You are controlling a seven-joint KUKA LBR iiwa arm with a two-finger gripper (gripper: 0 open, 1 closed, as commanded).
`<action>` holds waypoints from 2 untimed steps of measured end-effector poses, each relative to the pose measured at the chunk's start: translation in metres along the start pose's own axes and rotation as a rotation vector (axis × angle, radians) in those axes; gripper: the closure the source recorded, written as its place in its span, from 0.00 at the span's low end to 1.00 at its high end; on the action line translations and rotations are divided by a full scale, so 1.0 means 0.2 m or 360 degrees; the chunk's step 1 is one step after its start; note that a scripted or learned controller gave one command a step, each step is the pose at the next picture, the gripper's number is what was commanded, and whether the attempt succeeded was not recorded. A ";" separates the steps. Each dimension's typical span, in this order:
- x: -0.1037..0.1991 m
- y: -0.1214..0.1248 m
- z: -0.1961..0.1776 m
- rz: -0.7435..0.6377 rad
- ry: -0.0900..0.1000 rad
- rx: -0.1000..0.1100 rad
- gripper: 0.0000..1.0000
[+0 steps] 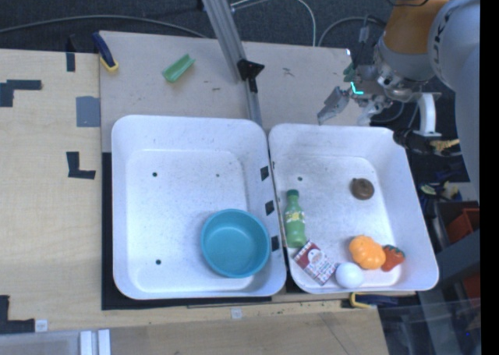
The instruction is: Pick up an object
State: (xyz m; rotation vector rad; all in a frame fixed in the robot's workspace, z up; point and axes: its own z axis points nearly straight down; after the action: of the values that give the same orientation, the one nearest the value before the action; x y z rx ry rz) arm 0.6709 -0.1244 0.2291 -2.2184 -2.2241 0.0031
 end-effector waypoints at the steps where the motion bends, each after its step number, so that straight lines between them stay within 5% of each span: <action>1: 0.01 0.00 0.22 0.0000 0.0000 0.0007 0.00; 2: -0.02 0.01 0.46 0.0002 0.0000 0.0008 0.00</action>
State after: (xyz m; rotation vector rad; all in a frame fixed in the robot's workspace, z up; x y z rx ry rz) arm 0.6724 -0.1292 0.1371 -2.2170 -2.2204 0.0086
